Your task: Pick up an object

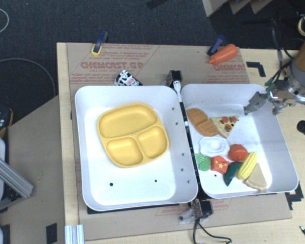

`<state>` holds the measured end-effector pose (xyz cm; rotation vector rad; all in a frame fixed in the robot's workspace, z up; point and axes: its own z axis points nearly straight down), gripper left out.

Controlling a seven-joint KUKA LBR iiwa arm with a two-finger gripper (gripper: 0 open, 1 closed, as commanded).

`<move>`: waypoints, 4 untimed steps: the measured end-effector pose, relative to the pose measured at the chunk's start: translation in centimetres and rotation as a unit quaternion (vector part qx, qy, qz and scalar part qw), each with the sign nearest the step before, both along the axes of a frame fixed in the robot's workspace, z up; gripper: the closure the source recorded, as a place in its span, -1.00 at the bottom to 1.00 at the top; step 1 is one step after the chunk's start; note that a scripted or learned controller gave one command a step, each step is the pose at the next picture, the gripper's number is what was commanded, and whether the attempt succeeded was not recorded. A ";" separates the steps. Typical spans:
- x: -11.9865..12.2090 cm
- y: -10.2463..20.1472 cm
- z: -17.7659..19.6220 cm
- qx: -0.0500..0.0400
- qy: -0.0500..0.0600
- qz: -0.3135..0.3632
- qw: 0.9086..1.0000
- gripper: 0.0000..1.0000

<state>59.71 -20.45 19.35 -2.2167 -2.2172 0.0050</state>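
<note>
Plastic toy food (224,146) lay heaped at the right bin's (287,156) near edge while the gripper (267,103) hovered near its far right corner, fingers spread and empty; a clean grab probably meant descending squarely over one piece.

the bench (66,136) is a pale wooden board with a brown cardboard sheet (157,60) printed in red lettering laid over its far part. two shallow white bins sit on it side by side, the left bin (86,151) and the right bin (279,136), touching along their inner edges. beyond the bins, on the cardboard, lie a small black-and-white toy (127,79) near the left bin's far rim and an orange carrot-shaped toy (223,54) at the far edge. a yellow-tipped clamp (98,43) grips the far edge at the left.
</note>
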 end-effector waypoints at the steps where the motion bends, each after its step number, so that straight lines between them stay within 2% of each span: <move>1: -0.3 -0.7 -4.7 0.000 0.000 -0.001 1.000 -1.00; 2: 0.4 -0.3 -9.3 0.000 -0.001 0.001 1.000 -1.00; 3: 0.6 -0.3 -10.6 -0.002 -0.005 0.000 1.000 -1.00; 4: 0.8 -0.2 -9.3 -0.001 -0.008 0.001 1.000 1.00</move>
